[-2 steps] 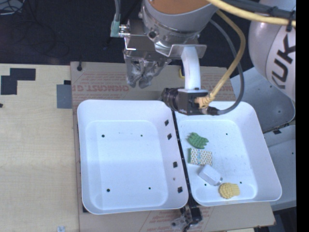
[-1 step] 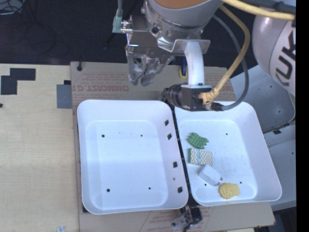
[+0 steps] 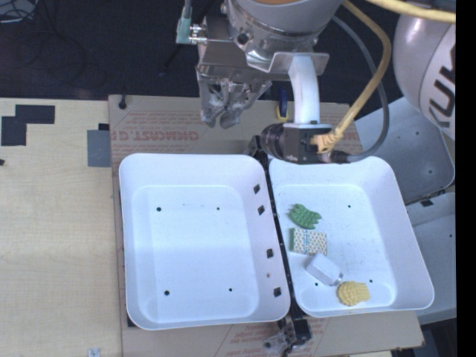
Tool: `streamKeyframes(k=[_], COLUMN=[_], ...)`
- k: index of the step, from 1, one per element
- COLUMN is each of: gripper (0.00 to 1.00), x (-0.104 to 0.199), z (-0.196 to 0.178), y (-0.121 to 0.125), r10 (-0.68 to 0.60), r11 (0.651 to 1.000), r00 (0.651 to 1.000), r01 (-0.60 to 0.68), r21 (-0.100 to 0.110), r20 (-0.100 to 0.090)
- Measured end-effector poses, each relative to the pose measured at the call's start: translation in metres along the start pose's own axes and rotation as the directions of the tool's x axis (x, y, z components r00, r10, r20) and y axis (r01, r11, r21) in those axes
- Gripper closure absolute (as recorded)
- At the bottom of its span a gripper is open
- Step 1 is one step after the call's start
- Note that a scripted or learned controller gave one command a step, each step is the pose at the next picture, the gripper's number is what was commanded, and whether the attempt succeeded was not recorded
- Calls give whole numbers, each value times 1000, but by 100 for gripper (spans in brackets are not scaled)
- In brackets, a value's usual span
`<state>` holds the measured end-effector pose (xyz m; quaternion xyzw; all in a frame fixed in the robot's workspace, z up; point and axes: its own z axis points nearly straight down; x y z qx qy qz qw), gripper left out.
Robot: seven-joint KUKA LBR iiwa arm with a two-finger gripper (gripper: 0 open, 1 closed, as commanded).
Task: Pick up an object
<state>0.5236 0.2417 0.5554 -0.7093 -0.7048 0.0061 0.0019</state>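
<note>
Objects — green leaf [image 3: 304, 216], patterned square [image 3: 309, 241], white block [image 3: 323, 268], yellow piece [image 3: 352, 293] in right bin [image 3: 401, 222] | gripper [image 3: 225, 114] at 12 o'clock — fingers together, nothing held

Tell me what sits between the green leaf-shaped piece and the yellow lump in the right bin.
In the camera view, two things lie between the green leaf-shaped piece and the yellow lump: a patterned square packet, then a white block.

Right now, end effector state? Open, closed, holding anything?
End effector: raised above the back edge of the left bin, fingertips together, nothing seen between them.
</note>
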Motion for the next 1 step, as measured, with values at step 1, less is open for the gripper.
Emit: streamKeyframes(k=[1], gripper=[100], x=[-1], z=[-9], y=[1], r10=[2], r11=[1000], r00=[1000], r01=[-2], r21=[4], r20=[2])
